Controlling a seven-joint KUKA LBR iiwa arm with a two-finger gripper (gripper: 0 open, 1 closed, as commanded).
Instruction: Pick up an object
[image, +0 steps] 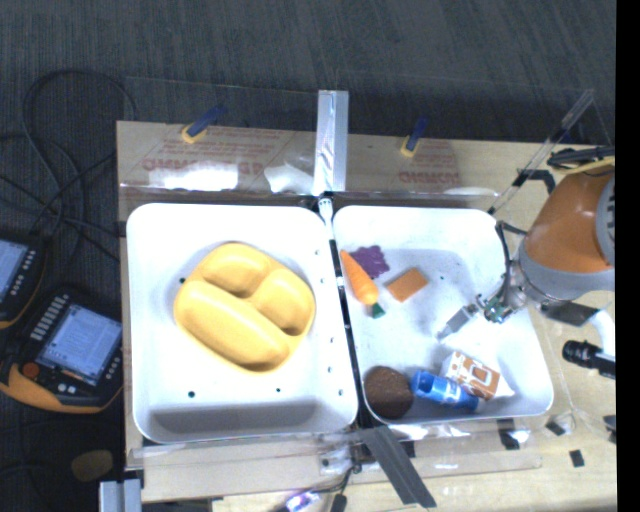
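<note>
My gripper (458, 321) hangs low over the right bin (520, 395), near its right middle, reaching in from the orange-banded wrist (565, 240). Nothing shows in its grasp. Just below it lies a small orange-and-white carton (472, 374), and a blue bottle (443, 389) lies beside a brown ball (388, 390) at the bin's front. An orange block (405, 284), a carrot (360, 279) and a purple piece (374, 260) sit at the bin's back left. A large yellow bread-shaped object (243, 304) lies in the left bin (150, 400).
The raised divider (340, 300) between the bins runs close to the carrot. Clamps and a metal strip (331, 140) stand along the back of the bench. Handheld controllers (60, 345) and cables lie on the floor at left.
</note>
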